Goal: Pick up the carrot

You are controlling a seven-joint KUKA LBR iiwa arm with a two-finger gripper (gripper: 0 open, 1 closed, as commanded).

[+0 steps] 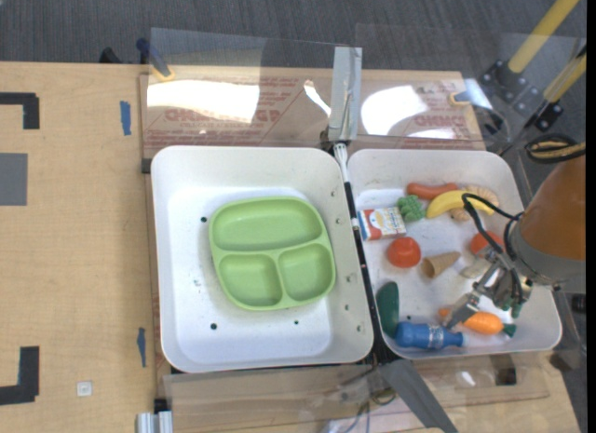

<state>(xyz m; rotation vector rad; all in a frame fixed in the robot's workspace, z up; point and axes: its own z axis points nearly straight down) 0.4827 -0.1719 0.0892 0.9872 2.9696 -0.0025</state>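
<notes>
The carrot, orange with a green stub at its right end, lies flat near the front right corner of the right bin. My gripper reaches in from the right and hangs just above the carrot, slanted down toward it. Its fingers look spread, one on each side of the carrot, and nothing is clamped between them. The grey wrist and orange band hide part of the bin's right side.
Around the carrot lie a blue bottle, a dark green cucumber, a cone, a tomato, a small carton, broccoli and a banana. The left bin holds a green divided plate.
</notes>
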